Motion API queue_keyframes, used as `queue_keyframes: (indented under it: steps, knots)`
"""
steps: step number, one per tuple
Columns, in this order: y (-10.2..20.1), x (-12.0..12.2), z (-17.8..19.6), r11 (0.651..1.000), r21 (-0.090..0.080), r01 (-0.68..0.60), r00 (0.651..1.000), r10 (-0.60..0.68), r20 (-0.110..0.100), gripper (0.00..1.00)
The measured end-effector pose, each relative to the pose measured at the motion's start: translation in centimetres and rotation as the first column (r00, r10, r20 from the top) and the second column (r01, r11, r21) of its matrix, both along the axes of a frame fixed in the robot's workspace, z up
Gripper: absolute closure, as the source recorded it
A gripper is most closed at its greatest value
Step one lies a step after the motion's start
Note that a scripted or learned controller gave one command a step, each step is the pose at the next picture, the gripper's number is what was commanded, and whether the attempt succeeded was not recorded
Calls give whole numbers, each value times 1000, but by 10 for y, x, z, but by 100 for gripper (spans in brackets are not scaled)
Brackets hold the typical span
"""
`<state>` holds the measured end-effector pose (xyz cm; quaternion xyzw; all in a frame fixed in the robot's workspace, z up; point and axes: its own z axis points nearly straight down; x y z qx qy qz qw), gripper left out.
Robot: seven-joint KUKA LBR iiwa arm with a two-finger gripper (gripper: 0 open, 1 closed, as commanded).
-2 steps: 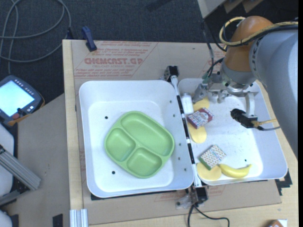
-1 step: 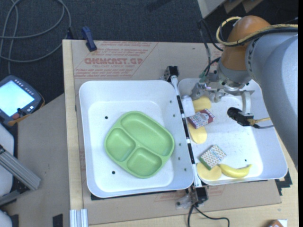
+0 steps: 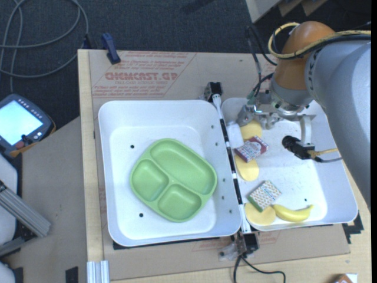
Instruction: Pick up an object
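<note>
While the tool [image 3: 259, 118] sits low in the right bin [image 3: 336, 208], the small red box [image 3: 250, 150] lies just below it.

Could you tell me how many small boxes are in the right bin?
2: a red-and-white box near the bin's middle left, and a green patterned box nearer the front, beside the banana. The arm may hide others.

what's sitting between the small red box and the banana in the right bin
In the camera view, a small green-and-white box lies between the red box and the banana, beside bare bin floor.
</note>
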<state>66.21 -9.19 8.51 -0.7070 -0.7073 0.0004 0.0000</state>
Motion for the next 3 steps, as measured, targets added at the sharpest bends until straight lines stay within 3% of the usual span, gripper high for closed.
queue_keyframes:
  steps: [3]
  knots:
    - [-4,-5,0,1000,0,0,1000,0,0,0]
